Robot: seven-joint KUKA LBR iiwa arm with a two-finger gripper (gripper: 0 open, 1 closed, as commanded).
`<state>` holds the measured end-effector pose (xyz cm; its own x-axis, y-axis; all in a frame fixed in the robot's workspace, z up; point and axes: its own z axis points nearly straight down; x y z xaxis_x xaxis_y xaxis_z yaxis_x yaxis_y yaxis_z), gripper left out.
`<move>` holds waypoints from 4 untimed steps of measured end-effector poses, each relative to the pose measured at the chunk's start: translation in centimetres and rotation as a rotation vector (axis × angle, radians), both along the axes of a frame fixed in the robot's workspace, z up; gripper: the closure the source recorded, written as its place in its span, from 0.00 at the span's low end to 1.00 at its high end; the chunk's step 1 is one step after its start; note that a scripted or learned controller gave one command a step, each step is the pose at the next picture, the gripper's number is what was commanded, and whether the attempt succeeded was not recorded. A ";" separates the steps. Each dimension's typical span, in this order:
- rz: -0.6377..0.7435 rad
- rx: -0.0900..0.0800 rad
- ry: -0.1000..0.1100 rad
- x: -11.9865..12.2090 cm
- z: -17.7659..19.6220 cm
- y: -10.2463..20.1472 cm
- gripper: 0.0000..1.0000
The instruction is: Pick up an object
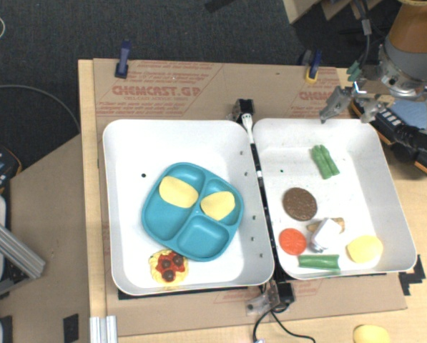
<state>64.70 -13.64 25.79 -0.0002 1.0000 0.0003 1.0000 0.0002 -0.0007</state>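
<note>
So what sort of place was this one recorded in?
Most likely a robotics lab test bench: two shallow white plastic bins clamped to a cardboard sheet, holding toy food and a blue divided plate, with loose cables on dark carpet.

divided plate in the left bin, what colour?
Blue, a light teal-blue. The divided plate shows best in the camera view, holding two yellow pieces.

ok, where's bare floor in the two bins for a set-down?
Right bin: open along the back-left, beside the green pod; its front is crowded. Left bin: bare strips around the blue plate, widest at the back.
</note>
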 end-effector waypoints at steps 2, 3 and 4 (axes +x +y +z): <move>-0.006 -0.007 -0.015 -13.1 0.6 -5.6 0.00; 0.002 0.005 0.010 -17.0 -8.1 0.3 0.00; -0.001 -0.002 -0.004 -16.7 -6.7 -0.1 1.00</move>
